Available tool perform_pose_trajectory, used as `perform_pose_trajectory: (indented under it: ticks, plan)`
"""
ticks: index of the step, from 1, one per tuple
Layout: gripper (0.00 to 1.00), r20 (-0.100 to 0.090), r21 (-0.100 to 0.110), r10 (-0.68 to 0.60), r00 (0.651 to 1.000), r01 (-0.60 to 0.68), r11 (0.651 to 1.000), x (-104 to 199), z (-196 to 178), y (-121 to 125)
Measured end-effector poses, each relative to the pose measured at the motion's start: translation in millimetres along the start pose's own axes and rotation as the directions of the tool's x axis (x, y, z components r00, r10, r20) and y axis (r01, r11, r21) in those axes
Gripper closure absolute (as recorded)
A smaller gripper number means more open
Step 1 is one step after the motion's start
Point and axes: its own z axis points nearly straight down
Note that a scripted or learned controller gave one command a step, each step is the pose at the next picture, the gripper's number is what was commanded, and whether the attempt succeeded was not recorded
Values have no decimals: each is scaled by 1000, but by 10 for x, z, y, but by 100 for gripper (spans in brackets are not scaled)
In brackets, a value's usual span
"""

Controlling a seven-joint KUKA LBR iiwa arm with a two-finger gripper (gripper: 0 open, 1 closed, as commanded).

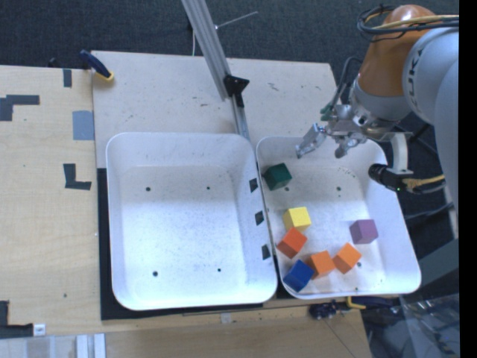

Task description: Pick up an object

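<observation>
The arm comes in from three o'clock, its orange band up near one o'clock, and its gripper (325, 146) hangs over the far end of the right bin (387, 263) with its two fingers spread apart and nothing between them. One fingertip (304, 151) points toward nine o'clock, the other sits on the three o'clock side. Just below and toward seven o'clock of that gripper, a green cube (278, 176) rests against the bin's left wall, near the fingers but apart from them. Further toward six o'clock sits a yellow cube (298, 218), and touching its lower left corner is an orange-red cube (291, 241). At the near end of the bin a blue cube (299, 274) lies at about seven o'clock, with an orange cube (321, 262) just beside it to the right and a second orange cube (347, 257) right next to that one. A purple cube (363, 231) stands by itself toward four o'clock of the yellow one, well apart from the gripper. The left bin (119, 170) sits alongside, its right rim touching the right bin's left rim. A slanted metal bar (211, 39) runs from twelve o'clock down to where the two bins meet. Off at ten o'clock on the bench lies a small blue and yellow clamp (97, 66).
</observation>
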Motion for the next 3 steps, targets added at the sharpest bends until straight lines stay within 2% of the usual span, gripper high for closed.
perform_pose_trajectory:
  ticks: [1,2,3]
  plan:
    - [0,0,-2,0,1000,0,1000,-60,504,-78]
    - [0,3,-20,-1,1000,1,1000,-66,825,-32]
    - [100,1,-20,-1,1000,1,1000,-57,737,-31]
